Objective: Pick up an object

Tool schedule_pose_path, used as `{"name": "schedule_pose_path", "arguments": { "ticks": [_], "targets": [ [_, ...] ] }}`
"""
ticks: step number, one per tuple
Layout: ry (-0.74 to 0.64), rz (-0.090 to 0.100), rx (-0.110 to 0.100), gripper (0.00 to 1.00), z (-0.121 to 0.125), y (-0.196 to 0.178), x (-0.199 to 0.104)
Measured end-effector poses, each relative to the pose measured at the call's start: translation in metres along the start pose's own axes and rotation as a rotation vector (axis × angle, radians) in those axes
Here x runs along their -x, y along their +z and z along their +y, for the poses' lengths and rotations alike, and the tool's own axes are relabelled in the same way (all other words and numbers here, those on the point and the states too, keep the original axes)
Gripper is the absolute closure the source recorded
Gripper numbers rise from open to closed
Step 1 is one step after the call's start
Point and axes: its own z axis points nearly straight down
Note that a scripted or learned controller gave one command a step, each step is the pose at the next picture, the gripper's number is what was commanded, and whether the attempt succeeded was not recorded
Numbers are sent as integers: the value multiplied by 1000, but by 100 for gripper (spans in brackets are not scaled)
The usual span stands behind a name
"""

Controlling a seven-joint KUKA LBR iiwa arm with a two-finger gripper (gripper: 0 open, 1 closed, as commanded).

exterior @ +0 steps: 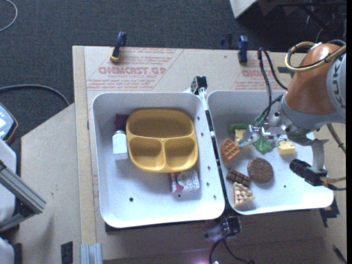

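Scrap of bright green (pixel 264 145), small and crumpled, just beside tool (pixel 256 137); tool's opening impossible to tell.

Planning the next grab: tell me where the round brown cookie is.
In the camera view, the cookie lies in the right-hand bin, toward its front, just right of the chocolate bar and down-right of the waffle.

The claw (pixel 247 138) partly covers a green thing (pixel 264 146), the yellow tray (pixel 159 126) a dark item (pixel 120 119).
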Motion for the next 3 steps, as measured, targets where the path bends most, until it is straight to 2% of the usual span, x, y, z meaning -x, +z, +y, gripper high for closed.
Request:
{"name": "schedule_pose_path", "arguments": {
  "ticks": [1,2,3],
  "targets": [
    [0,0,0,0,-6,44,-1],
    [-1,3,9,0,-3,61,-2],
    [0,3,15,100,-2,49,-2]
  ]
}}
